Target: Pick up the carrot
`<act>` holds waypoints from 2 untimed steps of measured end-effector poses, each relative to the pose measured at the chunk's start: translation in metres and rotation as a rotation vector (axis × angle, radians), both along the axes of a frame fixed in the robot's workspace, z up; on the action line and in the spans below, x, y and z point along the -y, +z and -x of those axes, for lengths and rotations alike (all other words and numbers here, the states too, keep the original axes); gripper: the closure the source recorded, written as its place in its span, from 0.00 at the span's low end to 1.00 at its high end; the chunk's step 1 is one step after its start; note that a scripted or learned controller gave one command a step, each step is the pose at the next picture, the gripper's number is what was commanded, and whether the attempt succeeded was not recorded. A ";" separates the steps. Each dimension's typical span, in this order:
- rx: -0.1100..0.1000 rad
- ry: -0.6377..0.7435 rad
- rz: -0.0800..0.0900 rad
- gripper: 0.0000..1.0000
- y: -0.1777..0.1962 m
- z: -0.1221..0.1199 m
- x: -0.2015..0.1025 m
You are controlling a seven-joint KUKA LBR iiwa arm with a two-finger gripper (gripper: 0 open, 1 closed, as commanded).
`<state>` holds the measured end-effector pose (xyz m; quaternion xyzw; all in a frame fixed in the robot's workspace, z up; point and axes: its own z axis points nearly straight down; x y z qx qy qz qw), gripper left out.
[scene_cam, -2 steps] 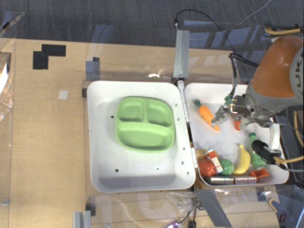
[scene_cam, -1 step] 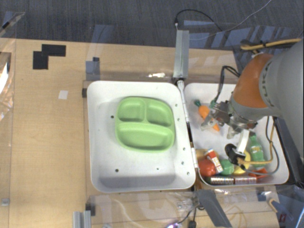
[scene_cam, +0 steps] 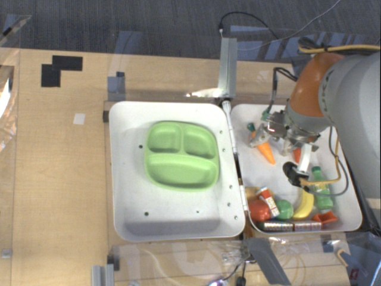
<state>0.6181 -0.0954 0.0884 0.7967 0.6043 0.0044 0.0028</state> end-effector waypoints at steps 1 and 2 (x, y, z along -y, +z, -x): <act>0.005 0.007 -0.002 1.00 0.013 -0.002 -0.003; -0.005 0.042 0.001 1.00 0.098 -0.033 -0.063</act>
